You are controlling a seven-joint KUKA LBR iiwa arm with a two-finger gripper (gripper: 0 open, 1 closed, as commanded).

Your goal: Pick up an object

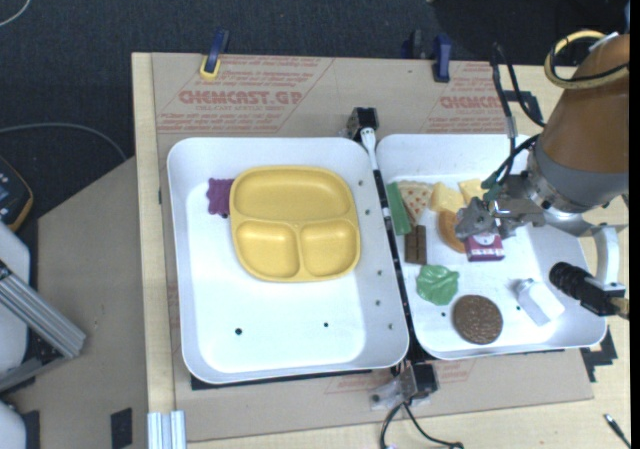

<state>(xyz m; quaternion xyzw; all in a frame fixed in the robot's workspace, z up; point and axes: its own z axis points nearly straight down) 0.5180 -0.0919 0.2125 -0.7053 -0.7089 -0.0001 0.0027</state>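
Item: my claw (478,229), over right bin (570,332) clutter; grip state indiscernible. Advice: descend squarely onto one piece.

Lighting even, fairly bright, diffuse from overhead. Both white bins (200,267) near overexposure, faint glare. Soft short shadow under yellow tray (295,220) inside left bin. Floor beyond bins dark. Mild softness overall; arm (590,127) right of bins slightly blurred.

Overhead, slanted, probably mid-range, both bins (190,267).
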